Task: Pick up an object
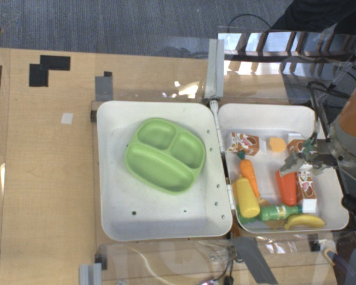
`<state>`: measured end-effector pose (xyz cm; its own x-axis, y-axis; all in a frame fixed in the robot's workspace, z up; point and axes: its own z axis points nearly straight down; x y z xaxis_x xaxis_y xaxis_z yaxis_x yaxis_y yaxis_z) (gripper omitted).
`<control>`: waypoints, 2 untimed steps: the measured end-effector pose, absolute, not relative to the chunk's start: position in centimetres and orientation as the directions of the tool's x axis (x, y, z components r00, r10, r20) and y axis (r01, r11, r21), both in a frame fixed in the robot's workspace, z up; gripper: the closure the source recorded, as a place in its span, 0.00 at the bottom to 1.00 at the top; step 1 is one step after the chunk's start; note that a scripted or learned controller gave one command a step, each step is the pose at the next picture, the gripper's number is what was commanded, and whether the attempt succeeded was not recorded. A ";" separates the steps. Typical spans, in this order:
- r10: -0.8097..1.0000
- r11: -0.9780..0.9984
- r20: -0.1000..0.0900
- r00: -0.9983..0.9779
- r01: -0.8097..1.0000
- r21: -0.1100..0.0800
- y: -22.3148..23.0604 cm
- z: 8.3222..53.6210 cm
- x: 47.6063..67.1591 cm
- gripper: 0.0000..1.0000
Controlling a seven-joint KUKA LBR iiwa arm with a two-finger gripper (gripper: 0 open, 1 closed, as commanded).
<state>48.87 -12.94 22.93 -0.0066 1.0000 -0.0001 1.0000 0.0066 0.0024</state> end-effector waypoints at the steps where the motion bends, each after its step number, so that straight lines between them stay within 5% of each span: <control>1: 1.000 0.007 0.000 -0.007 1.000 0.002 -12.9 22.9 48.9 0.00; 2: 0.985 0.173 -0.005 -0.173 0.985 0.016 -9.5 9.1 50.2 0.00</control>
<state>50.25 -9.50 9.15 -0.1725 0.9850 -0.0054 0.9849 0.1726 0.0165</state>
